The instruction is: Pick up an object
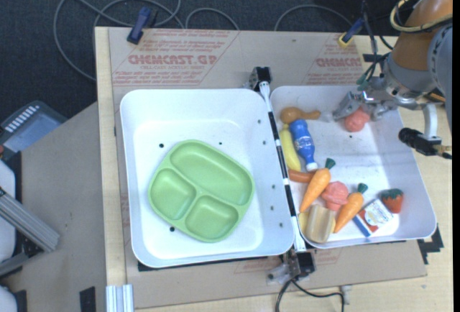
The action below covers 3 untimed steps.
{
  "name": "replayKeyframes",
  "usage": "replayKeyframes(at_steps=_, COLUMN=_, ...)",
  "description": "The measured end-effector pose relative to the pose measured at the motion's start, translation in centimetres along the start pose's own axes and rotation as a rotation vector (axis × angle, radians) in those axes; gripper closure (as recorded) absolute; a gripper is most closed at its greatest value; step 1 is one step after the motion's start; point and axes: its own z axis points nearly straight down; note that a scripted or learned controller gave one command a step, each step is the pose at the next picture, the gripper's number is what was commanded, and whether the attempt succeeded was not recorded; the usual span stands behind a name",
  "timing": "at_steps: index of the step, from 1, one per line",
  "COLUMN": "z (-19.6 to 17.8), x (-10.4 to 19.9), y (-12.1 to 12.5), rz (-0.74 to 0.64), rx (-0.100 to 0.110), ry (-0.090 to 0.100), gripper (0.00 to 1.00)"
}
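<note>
Camera view: the fingers [357, 111] hang low in the right bin [424, 181], spread narrowly around a pink rounded object [356, 121], which sits just below and between them near the bin's far wall. Whether they truly grip it I cannot tell. It looks roundish, with no clear long axis.

Your open room: right bin [420, 188] middle floor, bare between end effector [357, 114] and toy pile. Front crowded: carrots [315, 188], bottle [303, 144], banana [290, 149] packed along divider. Left bin [144, 124]: green tray [201, 190] fills centre, bare margin around.
</note>
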Motion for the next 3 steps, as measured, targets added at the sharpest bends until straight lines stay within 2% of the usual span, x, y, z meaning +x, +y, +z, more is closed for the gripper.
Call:
replayKeyframes(at_steps=1, z=-1.2, x=0.0, y=0.1, rz=-0.001, rx=-0.004, ry=-0.003, gripper=1.00)
replayKeyframes(at_steps=2, z=0.4, x=8.5, y=-1.1, rz=-0.001, rx=-0.009, ry=0.000, gripper=1.00)
replayKeyframes(at_steps=3, z=-10.0, x=18.0, y=-2.8, rz=-0.003, rx=-0.009, ry=0.002, gripper=1.00)
